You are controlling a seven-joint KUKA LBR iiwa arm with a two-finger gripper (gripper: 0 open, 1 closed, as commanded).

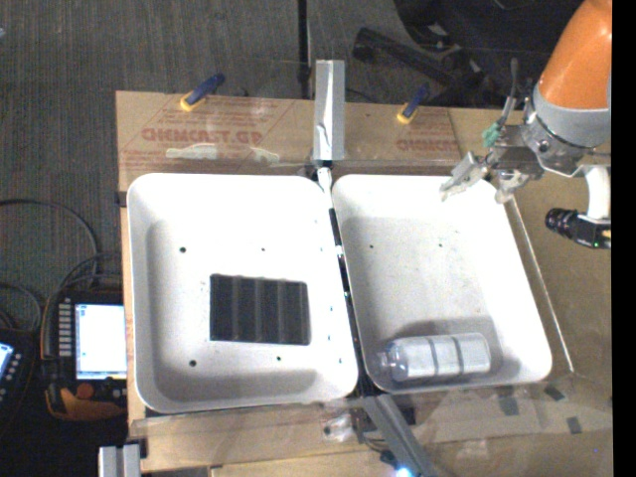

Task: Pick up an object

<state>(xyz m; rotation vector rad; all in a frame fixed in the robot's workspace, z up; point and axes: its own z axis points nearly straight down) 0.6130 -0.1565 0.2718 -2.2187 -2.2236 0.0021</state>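
The gripper (480, 175) hangs at the upper right, fingers spread, holding nothing. A clear bottle (438, 357) lies low in the right bin (437, 246).

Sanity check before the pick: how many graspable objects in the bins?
2. A dark ribbed block lies flat in the left bin; a clear bottle lies on its side near the right bin's front edge.

Ridged mat (259, 309) in left bin (149, 266), bottle (438, 357) lying at right bin's (437, 256) near edge, pincer (481, 175) above its far right corner
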